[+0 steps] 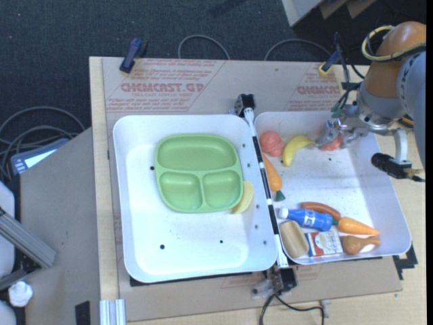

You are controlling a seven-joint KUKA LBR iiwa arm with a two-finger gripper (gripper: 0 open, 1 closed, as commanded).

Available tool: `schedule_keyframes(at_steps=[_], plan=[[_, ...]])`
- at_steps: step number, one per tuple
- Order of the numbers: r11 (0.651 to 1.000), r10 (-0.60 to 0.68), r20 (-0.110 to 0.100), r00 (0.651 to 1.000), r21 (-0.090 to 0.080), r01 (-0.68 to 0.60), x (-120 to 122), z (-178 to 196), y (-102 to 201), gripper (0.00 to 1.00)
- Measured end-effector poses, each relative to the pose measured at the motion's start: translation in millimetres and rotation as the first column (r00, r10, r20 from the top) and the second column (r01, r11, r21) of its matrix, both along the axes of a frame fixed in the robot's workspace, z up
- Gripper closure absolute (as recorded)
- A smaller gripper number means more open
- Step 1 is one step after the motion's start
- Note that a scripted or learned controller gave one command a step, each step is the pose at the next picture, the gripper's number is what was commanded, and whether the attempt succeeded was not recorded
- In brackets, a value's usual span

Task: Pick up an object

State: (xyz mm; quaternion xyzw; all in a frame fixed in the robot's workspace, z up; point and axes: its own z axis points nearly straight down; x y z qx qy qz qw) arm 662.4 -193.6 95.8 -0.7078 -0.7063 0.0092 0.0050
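Observation:
My gripper hangs over the back of the right bin, on the grey arm with its orange band. A small red object lies right at the gripper's tip, partly hidden by it. Just to its left lie a yellow banana and a pink peach. An orange carrot rests along the bin's left wall. At the front of that bin sit a sausage, a blue and white bottle, a second carrot, a bread roll and a small carton.
The left bin holds a green divided plate with a yellow piece leaning at its right edge. A black divider clamp stands between the bins. Cables lie on the floor to the left.

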Motion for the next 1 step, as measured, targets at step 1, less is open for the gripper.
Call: schedule_keyframes(at_steps=[1], plan=[[1.000, 0.004, 0.020, 1.000, 0.007, -0.004, -68.0, 89.6, 105.7, 1.00]])
